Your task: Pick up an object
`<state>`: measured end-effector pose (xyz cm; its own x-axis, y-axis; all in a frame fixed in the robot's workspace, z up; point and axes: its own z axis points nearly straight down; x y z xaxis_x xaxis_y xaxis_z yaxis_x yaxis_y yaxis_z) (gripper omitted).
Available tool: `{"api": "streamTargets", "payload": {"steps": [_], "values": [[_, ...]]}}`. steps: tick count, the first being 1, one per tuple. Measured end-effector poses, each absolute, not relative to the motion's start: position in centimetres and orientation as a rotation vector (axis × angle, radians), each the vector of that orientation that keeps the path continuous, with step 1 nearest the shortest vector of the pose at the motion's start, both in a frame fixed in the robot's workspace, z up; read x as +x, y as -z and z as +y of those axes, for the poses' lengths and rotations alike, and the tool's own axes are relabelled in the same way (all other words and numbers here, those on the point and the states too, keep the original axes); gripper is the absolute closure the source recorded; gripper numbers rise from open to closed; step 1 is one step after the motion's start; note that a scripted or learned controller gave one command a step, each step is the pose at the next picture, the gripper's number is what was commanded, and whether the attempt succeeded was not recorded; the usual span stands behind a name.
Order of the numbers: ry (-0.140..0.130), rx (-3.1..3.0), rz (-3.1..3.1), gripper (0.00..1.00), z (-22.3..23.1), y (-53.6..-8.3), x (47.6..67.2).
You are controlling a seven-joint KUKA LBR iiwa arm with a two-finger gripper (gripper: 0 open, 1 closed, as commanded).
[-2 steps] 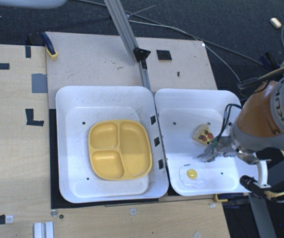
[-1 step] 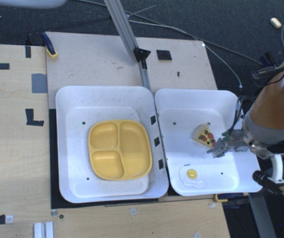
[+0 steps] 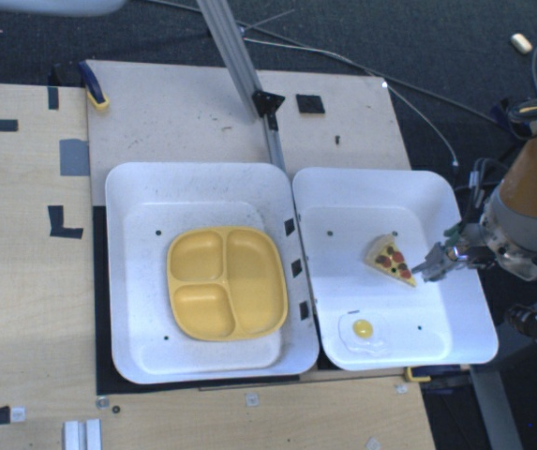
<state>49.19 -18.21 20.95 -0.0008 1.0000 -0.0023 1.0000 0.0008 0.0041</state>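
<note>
Two white bins are shown side by side on the surface, viewed from above at a slant. In the left bin a yellow tray with three compartments is seen lying flat, towards the bin's near half. In the right bin two things are found: a pizza slice about mid-bin, and a fried egg near the front wall, a little left of the slice.

The pincer is seen low over the right bin, reaching in from the right on the grey arm. Its tip is placed just beside the slice's right-hand, near corner; whether contact is made cannot be told. Whether the pincer is open or closed cannot be told either, and nothing is seen gripped in it.

The slice is judged the likeliest target. It lies immediately left of the pincer, its long axis running from far-left to near-right, so that its narrow end points almost at the pincer. A short move leftward would be called for. The egg lies well apart towards the front, and nothing is seen standing between pincer and slice. The bin's right wall, close under the wrist, is judged the only likely hindrance.
</note>
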Motion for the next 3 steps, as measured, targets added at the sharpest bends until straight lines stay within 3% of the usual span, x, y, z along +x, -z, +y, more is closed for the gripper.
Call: {"api": "streamTargets", "payload": {"steps": [1,3], "values": [[-0.003,2.217,2.219,1.0,-18.8,-27.0,48.9],[0.0,2.215,2.23,1.0,-8.6,-26.6,51.0]]}}
